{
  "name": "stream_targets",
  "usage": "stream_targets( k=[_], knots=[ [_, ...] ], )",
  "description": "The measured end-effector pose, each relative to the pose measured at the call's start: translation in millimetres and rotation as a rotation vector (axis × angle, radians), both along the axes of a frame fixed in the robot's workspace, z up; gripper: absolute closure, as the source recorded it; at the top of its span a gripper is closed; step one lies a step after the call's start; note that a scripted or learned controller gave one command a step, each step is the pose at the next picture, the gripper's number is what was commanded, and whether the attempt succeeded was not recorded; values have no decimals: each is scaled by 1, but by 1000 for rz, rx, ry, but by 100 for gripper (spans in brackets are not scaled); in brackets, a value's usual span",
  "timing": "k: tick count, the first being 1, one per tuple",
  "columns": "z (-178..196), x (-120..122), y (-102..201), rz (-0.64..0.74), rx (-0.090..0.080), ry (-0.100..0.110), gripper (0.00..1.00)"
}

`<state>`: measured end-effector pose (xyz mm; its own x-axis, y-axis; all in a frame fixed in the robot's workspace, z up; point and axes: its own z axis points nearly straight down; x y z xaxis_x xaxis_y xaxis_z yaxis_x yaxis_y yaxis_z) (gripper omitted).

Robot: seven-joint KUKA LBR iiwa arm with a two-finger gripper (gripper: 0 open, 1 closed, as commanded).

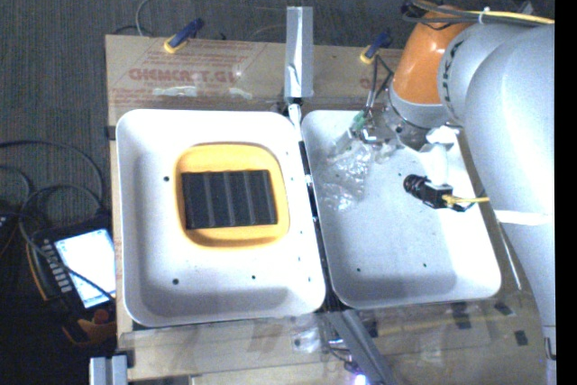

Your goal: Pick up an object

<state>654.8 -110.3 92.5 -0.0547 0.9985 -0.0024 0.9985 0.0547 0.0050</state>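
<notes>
Down at the right bin's [406,270] far left corner, the gripper [368,129] hangs at the far end of a crumpled clear wrapper [346,171]. I cannot tell whether it is open or closed, or whether it touches the wrapper. The wrapper lies along the bin's left wall, its long axis running far to near. Left of the bin, a yellow tray [233,236] sits in the left bin [144,284].

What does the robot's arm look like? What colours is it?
The arm is fat, round and smooth, in pale grey. It has a bright orange band just above the wrist, and a thin yellow cable runs across its top. The gripper at its end is small and looks like dark and silvery metal, with a speck of green on it.
</notes>
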Motion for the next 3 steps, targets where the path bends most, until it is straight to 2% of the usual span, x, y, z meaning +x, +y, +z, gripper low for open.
stream_targets(
  k=[1, 2, 3],
  knots=[
    [0, -34, 9, 121, -4, -11, 0],
    [14, -32, 9, 121, -3, -17, 100],
    [93, 9, 33, 354, -5, 5, 100]
  ],
)
